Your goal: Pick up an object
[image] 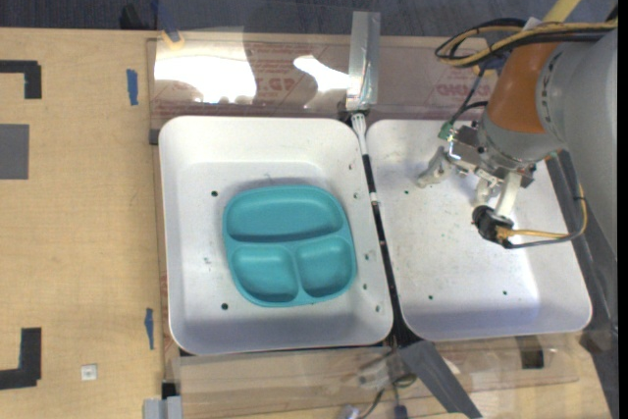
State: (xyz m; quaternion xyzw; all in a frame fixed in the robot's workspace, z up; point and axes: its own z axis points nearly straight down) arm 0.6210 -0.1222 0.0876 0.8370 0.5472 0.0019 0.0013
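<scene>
A teal divided plate (287, 243) with three compartments lies flat in the middle of the left white bin (186, 162). My gripper (459, 162) hangs over the upper part of the right white bin (549, 309), well to the right of the plate and past the wall between the bins. The grey arm with its orange band (520, 88) comes in from the upper right. I see nothing held at the gripper.
A raised divider (375, 211) separates the two bins. A clear panel with a metal post (363, 59) stands behind them. Brown bench board (69, 211) stretches to the left. A yellow cable (540, 233) runs over the right bin.
</scene>
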